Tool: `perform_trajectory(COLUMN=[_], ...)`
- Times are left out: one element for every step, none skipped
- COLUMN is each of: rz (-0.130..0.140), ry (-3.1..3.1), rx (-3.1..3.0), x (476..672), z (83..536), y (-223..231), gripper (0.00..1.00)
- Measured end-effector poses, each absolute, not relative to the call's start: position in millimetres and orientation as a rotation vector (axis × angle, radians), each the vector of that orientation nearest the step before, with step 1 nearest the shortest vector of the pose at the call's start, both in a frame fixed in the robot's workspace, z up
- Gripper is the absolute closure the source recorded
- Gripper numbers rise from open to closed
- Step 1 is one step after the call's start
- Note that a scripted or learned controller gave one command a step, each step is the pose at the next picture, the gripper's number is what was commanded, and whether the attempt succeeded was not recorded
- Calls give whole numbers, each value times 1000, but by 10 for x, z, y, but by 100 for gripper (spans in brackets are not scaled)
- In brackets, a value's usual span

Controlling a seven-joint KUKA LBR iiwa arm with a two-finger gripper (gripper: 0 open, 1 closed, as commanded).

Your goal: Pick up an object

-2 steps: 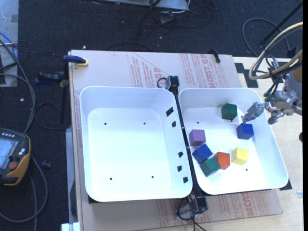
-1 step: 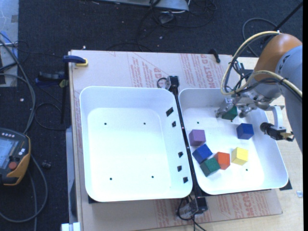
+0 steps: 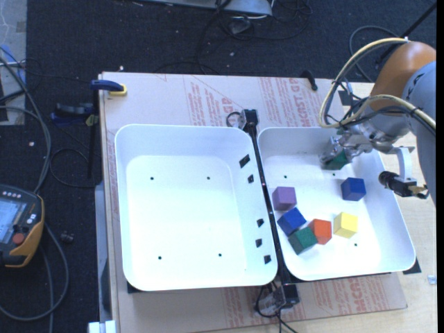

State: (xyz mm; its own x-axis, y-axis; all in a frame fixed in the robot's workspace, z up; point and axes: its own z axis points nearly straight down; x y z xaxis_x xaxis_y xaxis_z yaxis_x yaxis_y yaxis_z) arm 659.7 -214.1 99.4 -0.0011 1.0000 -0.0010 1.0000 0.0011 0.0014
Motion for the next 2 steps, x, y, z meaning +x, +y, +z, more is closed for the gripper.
perform_trajectory(rz=[3, 13], ry=[2226, 2225], rx=[2216, 2209], x=[6430, 6633], z=[904, 1940], y=[-1426, -642], gripper=[100, 100])
